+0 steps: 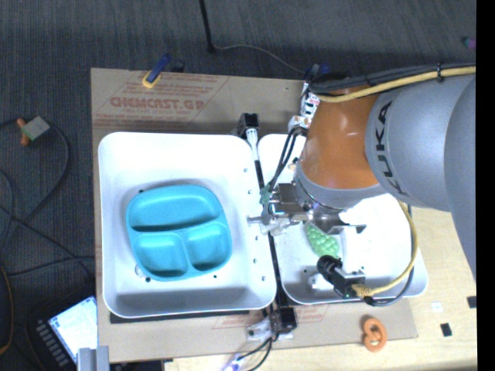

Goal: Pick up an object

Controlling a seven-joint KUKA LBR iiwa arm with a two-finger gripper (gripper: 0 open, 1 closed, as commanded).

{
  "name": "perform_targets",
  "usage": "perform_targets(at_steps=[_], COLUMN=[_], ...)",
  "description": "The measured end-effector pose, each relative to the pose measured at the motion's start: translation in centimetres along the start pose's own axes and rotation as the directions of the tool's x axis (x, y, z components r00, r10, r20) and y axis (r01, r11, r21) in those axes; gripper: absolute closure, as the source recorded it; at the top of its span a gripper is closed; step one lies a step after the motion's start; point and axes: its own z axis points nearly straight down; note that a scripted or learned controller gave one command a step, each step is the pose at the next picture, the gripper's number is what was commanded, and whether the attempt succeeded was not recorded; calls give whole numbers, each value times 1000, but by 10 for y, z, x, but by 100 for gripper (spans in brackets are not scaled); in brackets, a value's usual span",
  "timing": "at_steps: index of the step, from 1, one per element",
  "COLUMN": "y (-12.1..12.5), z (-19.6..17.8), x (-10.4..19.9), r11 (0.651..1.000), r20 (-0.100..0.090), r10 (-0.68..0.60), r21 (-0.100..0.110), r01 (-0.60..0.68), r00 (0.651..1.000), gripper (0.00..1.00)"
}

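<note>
Green knobbly object (321,240) in the right bin (387,284), under the arm (387,145).
Left bin (116,207) holds a blue divided tray (179,230); the gripper (298,215) sits above the right bin's left side, just beside the green object, its opening impossible to tell.

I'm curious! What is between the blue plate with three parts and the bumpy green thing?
In the camera view, the two white bins' meeting walls lie between the blue divided plastic plate and the bumpy green object.

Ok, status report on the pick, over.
Gripper down in the right bin, fingers hidden. Green object just beneath the wrist, grasp unconfirmed. Blue tray sits in the left bin.
</note>
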Motion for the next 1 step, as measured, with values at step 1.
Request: perform_targets(at_steps=[1], y=[0], z=[36], x=[33], r11=[1000], r20=[0], r10=[0], r21=[1], r01=[0], r00=[1000], gripper=[100])
